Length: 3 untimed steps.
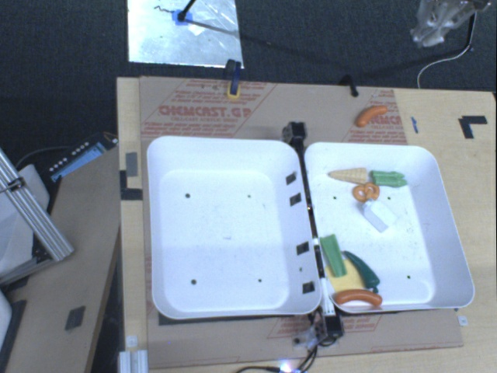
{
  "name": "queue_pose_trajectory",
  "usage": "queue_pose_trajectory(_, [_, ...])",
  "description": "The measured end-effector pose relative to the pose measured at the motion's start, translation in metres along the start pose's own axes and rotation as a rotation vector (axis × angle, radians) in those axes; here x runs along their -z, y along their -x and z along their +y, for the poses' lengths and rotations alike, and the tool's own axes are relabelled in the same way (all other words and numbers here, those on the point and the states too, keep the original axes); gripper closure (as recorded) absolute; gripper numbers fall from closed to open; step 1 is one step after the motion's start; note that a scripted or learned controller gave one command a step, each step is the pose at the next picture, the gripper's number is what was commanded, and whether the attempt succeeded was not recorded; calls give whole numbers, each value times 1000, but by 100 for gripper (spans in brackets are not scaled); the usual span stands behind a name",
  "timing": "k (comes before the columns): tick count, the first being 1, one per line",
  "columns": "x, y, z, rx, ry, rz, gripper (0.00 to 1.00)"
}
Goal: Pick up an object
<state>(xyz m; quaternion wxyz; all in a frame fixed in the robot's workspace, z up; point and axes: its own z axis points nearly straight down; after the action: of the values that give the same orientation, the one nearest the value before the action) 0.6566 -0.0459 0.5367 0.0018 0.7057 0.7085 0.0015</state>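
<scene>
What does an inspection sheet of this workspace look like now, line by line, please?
Surface: tan bench with a printed brown board bearing the left white bin and the right white bin.
Job's things: in the right bin, a cream cone, green block, orange pretzel ring, white block, light green bar, yellow piece, dark green piece, orange sausage.
Clutter: second orange sausage on the board behind the bins.
Grippers: gripper blurred at top right, above the floor.
Cables: white cable near the gripper.
Surroundings: dark carpet, shiny metal sheet.
</scene>
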Motion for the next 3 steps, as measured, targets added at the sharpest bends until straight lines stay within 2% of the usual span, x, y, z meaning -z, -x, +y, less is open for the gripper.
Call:
queue_pose_trajectory(1, [-2, 68, 11, -8, -1, -2, 100])
queue_pose_trajectory(2, [-2, 167, 10, -11, -2, -4, 100])
queue_pose_trajectory(3, [-55, 139, 1, 1, -7, 1, 100])
